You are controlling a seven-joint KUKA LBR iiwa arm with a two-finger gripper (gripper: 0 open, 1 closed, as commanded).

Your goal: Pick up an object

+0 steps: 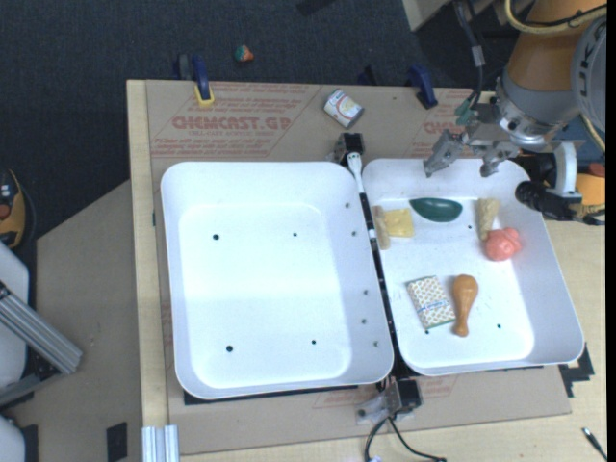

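Note:
The right bin holds several small objects. A dark green bowl-shaped piece lies near its far edge, with a yellow block to its left and a tan wedge to its right. A pink lump sits just below the wedge. Nearer the front lie a patterned box and a brown drumstick side by side. My gripper hangs over the bin's far rim, above the green piece, open with nothing between its fingers.
The left bin stands beside the right one, their rims touching at the middle. On the cardboard behind them lie a small white box and a black part. Blue clamps hold the board's far edge.

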